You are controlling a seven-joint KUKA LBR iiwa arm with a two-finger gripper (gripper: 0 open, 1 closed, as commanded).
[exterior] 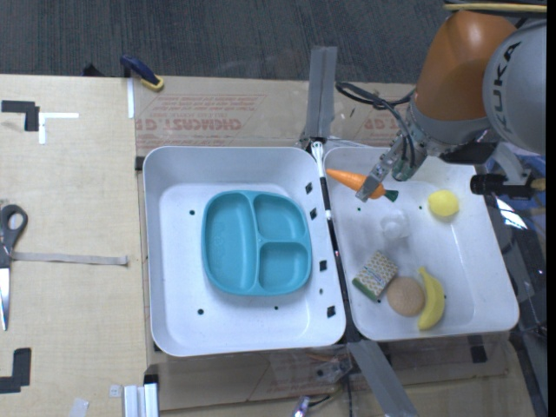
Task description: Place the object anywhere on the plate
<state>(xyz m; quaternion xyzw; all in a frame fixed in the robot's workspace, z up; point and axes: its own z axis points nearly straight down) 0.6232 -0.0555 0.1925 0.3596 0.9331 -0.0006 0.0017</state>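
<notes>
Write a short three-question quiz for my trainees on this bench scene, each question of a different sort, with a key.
1. True or false: the blue plate lies in the left bin.
2. Multiple choice: which thing lies nearest the claw? A. the banana B. the carrot C. the yellow ball
3. Fill in: the plate has ___ compartments.

Key: 1 true; 2 B, the carrot lies at the claw's tip by the right bin's upper left wall, though whether it is gripped cannot be told; 3 three.
</notes>
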